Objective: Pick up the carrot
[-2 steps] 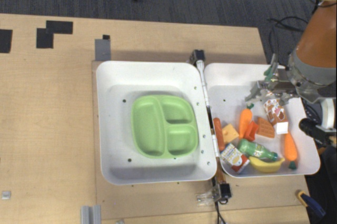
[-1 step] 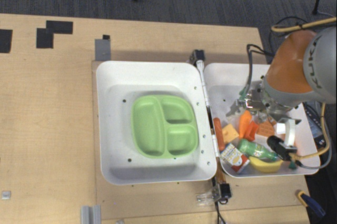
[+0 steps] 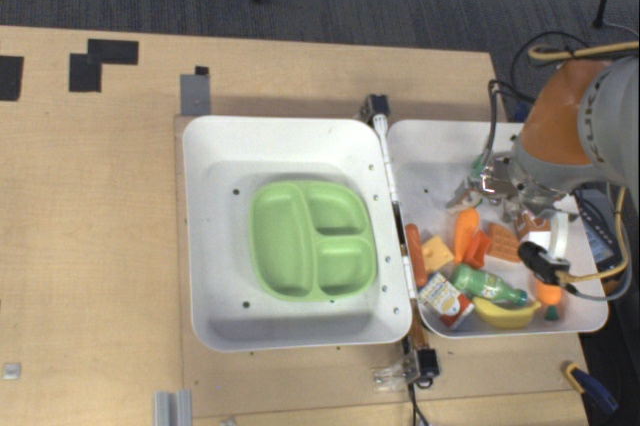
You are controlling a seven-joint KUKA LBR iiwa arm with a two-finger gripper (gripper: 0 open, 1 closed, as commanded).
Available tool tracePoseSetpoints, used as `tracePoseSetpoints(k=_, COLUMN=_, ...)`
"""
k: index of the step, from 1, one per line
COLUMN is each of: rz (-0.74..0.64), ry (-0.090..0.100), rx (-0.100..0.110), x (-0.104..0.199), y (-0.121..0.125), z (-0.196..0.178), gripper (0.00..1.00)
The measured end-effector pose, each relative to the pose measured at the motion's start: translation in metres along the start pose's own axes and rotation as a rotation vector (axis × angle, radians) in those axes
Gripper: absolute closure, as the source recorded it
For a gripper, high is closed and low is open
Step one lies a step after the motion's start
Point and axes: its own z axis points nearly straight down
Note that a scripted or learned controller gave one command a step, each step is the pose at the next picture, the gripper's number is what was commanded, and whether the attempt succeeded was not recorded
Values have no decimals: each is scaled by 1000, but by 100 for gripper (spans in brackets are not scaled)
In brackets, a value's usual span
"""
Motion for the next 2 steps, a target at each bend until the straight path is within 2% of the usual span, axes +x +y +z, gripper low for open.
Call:
tracePoseSetpoints(k=1, rz=-2, ry=0, rx=-4, x=1, y=2, z=-12, gripper=100)
tracePoseSetpoints(k=2, rz=-106, ry=2, rx=1, x=71, y=-1, z=-100, gripper=100)
